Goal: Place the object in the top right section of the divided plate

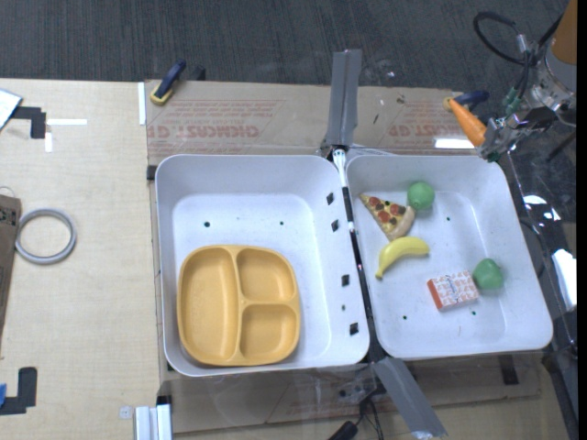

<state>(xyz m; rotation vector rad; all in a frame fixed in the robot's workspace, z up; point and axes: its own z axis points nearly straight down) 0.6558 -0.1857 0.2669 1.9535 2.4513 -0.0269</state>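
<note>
Gripper (503, 136) hung at the far right corner of the right bin (514, 246), just outside its rim, close beside an orange clamp (466, 122) lying on the cardboard (248, 122) behind the bins. Cables and fittings crowded the wrist, so whether it was spread wide or closed could not be made out, and nothing could be seen caught in it.

Taking the right bin as the landmark, it held five things. A pizza slice (386, 214) lay in its far left part, the tip pointing toward the far left corner and the crust end toward the bin's middle. Just right of the slice sat a green ball (421, 194), touching or nearly touching its crust. Below the slice lay a banana (401, 254), its long axis running roughly left to right with a slight slant, the lower end near the bin's left wall and the other end raised toward the centre. Toward the near right sat a small red and white box (452, 291), long side roughly left to right, with a second green ball (488, 274) just beside its right end.

The left bin (238, 191), adjoining the right bin along a shared edge, held the yellow divided plate (239, 304) in its near part. The plate had one long section on its left and two smaller sections stacked on its right; all three sections were bare.

Well to the left of both bins, a roll of tape (42, 236) rested on the wooden bench (83, 337).
</note>
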